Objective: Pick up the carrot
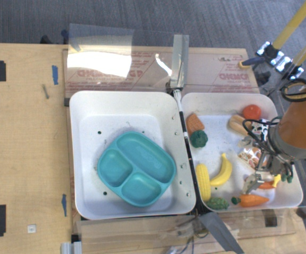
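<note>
Gripper [257, 181] low over carrot [253, 199]; grip state impossible to tell. Risks nudging carrot against bin wall [296, 200], or snagging broccoli [218, 203].

The two bins [84, 142] look like smooth white plastic with a soft shine. The teal tray [136, 167] is smooth, matt plastic. The carrot [253, 199], banana [222, 172] and tomato [252, 111] look like shiny toy plastic. The bench [20, 157] is pale, matt wood. The gripper [259, 180] looks like dull metal.
</note>
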You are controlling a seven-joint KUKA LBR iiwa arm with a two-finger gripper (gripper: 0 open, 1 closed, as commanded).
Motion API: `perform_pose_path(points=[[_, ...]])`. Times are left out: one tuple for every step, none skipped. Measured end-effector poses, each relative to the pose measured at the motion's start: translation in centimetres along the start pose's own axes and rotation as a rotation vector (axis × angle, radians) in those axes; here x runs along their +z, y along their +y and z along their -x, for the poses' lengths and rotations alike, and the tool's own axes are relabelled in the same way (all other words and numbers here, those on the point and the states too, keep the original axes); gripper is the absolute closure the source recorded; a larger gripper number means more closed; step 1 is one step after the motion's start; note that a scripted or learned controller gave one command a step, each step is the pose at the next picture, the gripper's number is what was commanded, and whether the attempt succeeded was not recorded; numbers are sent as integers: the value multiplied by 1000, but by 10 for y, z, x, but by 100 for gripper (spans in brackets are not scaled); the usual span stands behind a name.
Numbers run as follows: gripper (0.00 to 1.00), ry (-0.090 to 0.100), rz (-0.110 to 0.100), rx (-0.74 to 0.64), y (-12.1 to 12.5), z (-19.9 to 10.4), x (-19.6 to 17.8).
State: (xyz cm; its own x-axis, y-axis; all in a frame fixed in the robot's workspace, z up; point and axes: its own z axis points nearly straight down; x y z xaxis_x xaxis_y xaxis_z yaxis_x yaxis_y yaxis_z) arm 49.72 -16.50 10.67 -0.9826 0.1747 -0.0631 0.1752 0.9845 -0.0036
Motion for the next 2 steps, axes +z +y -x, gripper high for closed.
perform_pose_path(points=[[0, 57, 6, -13, 21, 100, 27], [0, 68, 2, 77, 75, 156, -37]])
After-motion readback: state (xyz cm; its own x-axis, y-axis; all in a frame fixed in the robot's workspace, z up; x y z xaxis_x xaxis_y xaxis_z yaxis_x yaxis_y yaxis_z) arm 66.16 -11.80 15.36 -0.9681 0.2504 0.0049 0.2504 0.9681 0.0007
